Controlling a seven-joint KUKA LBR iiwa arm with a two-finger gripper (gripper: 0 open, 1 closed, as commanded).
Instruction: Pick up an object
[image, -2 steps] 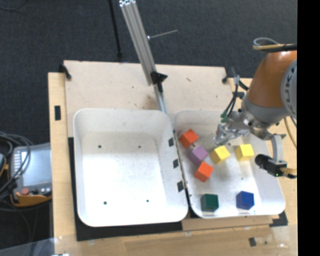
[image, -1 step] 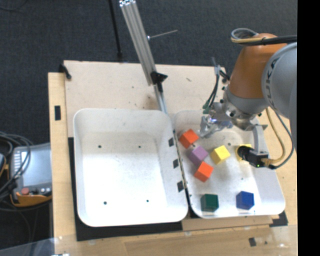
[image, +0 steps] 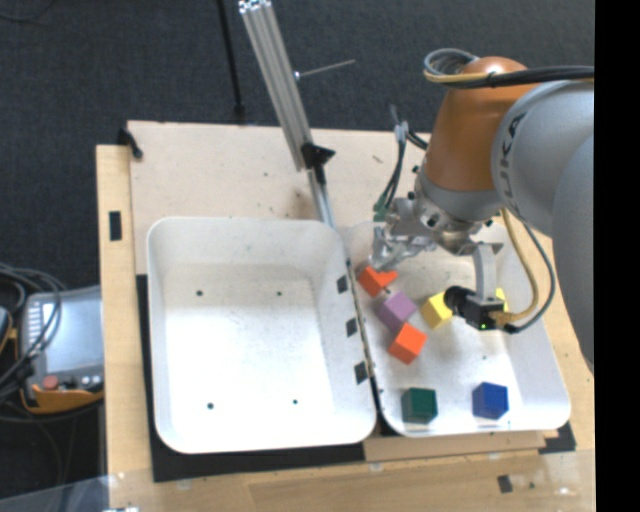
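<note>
Several small blocks lie in the right bin (image: 553, 392). An orange block (image: 376, 281) sits near the bin's left wall, a purple block (image: 396, 308) just below it, and a second orange block (image: 407, 343) below that. A yellow block (image: 436, 310) lies to the right of the purple one. A green block (image: 420, 405) and a blue block (image: 490, 399) rest near the front rim. My gripper (image: 387, 256) hangs low over the bin's back left part, directly above the first orange block and close to it. Whether it touches the block is hidden.
The left bin (image: 250, 330) adjoins the right one along a shared wall. A slanted metal pole (image: 285, 90) rises behind the bins. A black cable connector (image: 472, 306) dangles beside the yellow block. The arm's wrist (image: 470, 130) covers the right bin's back.
</note>
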